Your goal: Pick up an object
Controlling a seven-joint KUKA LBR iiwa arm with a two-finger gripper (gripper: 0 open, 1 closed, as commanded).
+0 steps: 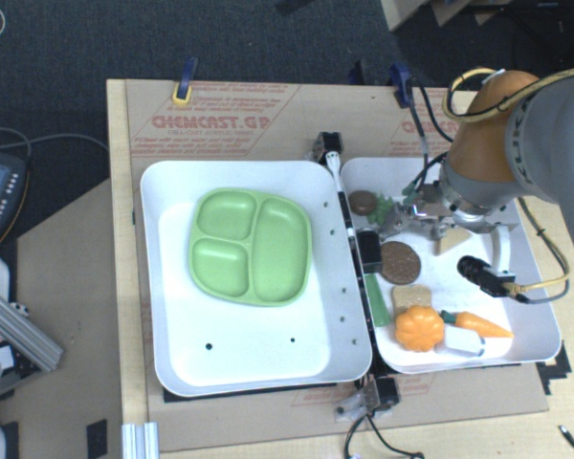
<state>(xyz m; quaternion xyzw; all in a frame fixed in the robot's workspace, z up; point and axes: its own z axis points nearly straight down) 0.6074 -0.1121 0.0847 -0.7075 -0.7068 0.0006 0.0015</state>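
In the right bin (pixel 540 338) lie several small things. They include a brown round piece (pixel 363 202), a green leafy piece (pixel 383 210), a dark brown disc (pixel 400 262), a black block (pixel 368 249), a green stick (pixel 377 299), a tan slab (pixel 411 296), an orange pumpkin (pixel 419 329) and a carrot (pixel 478 325). My gripper (pixel 414 210) hangs low over the far part of this bin, just right of the green leafy piece and above the brown disc. The wrist hides what is under it.
The left bin (pixel 172 333) holds a green divided plate (pixel 252 247). A small white piece (pixel 465 346) lies by the carrot at the right bin's near edge. A tan wedge (pixel 450 243) shows below the wrist. The bins meet at a black-clipped seam (pixel 347 237).
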